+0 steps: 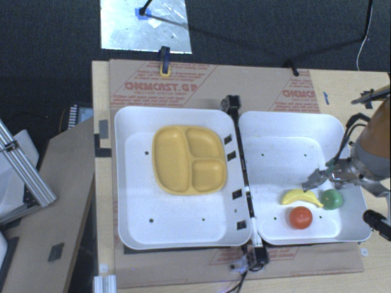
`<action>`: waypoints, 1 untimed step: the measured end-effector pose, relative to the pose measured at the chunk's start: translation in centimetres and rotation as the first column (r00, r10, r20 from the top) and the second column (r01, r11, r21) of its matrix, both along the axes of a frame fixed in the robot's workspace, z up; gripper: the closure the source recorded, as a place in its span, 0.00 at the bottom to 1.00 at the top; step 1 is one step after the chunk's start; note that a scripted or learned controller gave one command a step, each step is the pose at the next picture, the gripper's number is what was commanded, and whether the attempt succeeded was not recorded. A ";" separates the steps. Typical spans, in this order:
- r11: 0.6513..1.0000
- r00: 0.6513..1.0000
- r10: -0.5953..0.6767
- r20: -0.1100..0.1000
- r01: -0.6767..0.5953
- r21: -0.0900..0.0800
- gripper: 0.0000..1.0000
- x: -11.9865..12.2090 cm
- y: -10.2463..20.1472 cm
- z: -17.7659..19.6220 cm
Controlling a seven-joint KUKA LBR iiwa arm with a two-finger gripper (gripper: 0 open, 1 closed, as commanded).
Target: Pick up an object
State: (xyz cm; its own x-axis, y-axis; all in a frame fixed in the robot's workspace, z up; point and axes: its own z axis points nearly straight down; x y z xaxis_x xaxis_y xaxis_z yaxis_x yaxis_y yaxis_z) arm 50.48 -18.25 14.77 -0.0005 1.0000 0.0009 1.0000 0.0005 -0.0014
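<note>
The right bin (pixel 287 145) holds three small objects near its front right corner: a yellow banana (pixel 300 197), a green ball (pixel 333 199) touching the banana's right end, and a red tomato (pixel 300 218) just in front of them. My gripper (pixel 322 177) reaches in from the right edge and hangs just behind and above the banana and the green ball. I see nothing held in it. The arm's wrist (pixel 374 145) covers the bin's right rim.
The left bin (pixel 134 182) holds a yellow divided plate (pixel 188 159) at its middle. A black divider strip (pixel 239 170) runs between the bins. Cables cross the bench's far side. A metal frame (pixel 21 163) stands at the left.
</note>
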 end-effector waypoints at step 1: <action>1.000 1.000 0.000 0.009 0.000 0.003 0.00 0.3 -0.8 -5.2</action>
State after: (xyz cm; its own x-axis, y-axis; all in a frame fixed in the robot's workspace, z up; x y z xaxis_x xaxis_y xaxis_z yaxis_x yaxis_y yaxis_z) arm 50.78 -19.08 9.61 0.0000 1.0000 0.0038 1.0000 0.0000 0.0074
